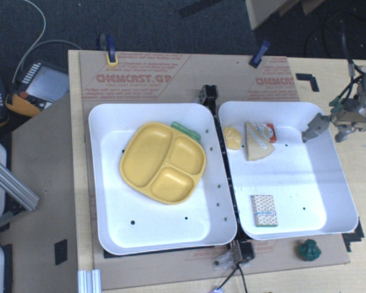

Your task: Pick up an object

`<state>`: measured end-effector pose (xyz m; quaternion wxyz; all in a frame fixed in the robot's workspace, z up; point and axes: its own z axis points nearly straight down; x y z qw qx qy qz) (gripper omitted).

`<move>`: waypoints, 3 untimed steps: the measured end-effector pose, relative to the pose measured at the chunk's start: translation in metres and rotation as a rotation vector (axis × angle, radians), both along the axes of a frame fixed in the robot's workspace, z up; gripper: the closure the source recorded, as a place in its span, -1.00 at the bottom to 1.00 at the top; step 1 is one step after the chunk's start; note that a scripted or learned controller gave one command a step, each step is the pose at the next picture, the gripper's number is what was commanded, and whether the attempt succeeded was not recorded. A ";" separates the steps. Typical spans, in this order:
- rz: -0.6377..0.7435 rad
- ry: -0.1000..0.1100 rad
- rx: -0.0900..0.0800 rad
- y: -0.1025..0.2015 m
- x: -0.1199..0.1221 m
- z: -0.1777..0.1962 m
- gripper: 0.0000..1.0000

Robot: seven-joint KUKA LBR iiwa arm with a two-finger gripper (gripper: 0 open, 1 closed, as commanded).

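The tool (329, 129) hangs at the right bin's (329, 182) far right rim, fingers apart and holding nothing, placed to come down inside. The nearest candidates, a wedge (257, 148) and patterned box (265, 210), lie loose there.

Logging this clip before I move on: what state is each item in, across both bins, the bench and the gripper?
yellow divided plate: flat in the left bin, right way up
green item: partly hidden behind the plate
wedge-shaped packet: lying in the right bin
yellow lump: beside the packet
patterned card box: lying flat
green toy: on the bench outside the bins
gripper: at the right bin's far edge, holding nothing
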<state>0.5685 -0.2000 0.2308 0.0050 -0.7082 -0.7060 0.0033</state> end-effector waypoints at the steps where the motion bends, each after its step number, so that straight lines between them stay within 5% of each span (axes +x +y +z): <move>1: 0.003 -0.012 -0.003 0.000 0.003 0.007 -1.00; 3: 0.003 -0.004 0.000 0.009 -0.007 -0.114 -1.00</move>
